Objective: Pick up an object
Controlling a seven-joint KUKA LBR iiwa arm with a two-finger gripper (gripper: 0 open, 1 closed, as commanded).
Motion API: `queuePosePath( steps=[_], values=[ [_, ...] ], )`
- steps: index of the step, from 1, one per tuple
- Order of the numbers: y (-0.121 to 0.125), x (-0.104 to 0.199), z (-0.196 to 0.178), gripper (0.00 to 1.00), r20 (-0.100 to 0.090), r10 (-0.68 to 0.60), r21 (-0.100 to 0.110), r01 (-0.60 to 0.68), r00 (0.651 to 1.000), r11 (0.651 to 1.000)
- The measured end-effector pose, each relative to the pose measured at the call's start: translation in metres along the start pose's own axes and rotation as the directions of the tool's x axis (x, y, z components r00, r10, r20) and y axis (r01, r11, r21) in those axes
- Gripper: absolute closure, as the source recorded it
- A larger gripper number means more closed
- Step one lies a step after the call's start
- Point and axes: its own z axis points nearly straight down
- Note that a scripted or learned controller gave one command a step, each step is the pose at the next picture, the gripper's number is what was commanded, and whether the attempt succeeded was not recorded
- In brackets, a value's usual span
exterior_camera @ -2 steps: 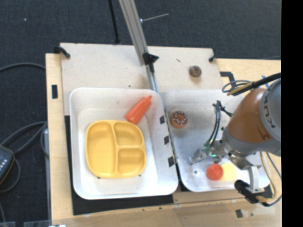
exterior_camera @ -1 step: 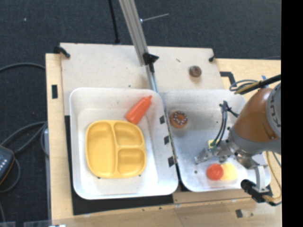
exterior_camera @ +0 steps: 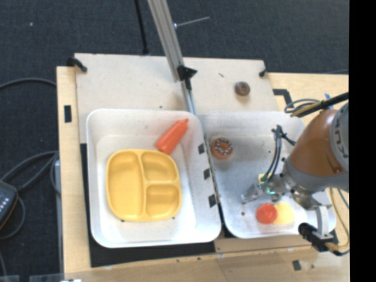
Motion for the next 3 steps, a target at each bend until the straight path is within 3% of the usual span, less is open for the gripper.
queuePosePath(
  steps=[3],
  values=[
    [0.0001,-0.0003,0.0000,0.00,0.001,0.004,-0.001,-0.004,1.000,1.000]
  ],
)
